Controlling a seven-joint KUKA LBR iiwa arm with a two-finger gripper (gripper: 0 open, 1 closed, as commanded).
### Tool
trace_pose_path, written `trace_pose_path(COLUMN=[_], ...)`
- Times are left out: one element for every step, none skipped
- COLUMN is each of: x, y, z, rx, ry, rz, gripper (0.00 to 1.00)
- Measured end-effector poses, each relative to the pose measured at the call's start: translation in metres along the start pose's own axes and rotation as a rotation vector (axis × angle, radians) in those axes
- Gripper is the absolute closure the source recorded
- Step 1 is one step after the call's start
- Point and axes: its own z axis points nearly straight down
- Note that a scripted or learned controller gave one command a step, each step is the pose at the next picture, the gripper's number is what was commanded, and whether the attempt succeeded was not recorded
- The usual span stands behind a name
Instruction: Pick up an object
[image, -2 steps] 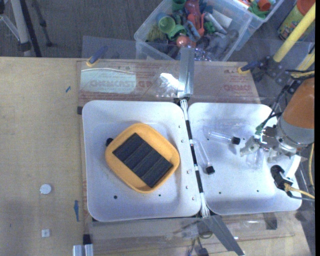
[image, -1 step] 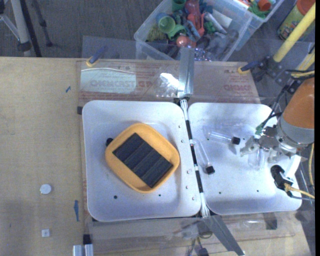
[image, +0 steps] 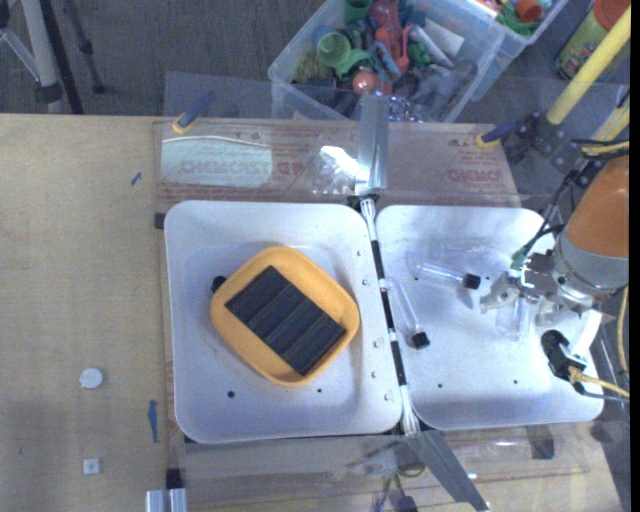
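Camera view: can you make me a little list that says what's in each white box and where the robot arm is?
left bin: yellow tray with a dark ribbed top, lying flat near the middle
right bin: small black piece near the divider
arm: reaching in over the right bin from the right
gripper: low over the right bin
behind the bins: clear tub of toys

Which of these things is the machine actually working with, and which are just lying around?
Part of the job:
- end effector
- yellow tray with dark slats in the left bin
- right bin

Lying about:
- clear tub of toys
- small white disc on the bench
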Motion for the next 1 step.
trace_pose_path(x=[0.0139], y=[0.0371], z=[-0.0034], rx=[-0.006], ry=[-0.002], rz=[-0.076], gripper=[0.0])
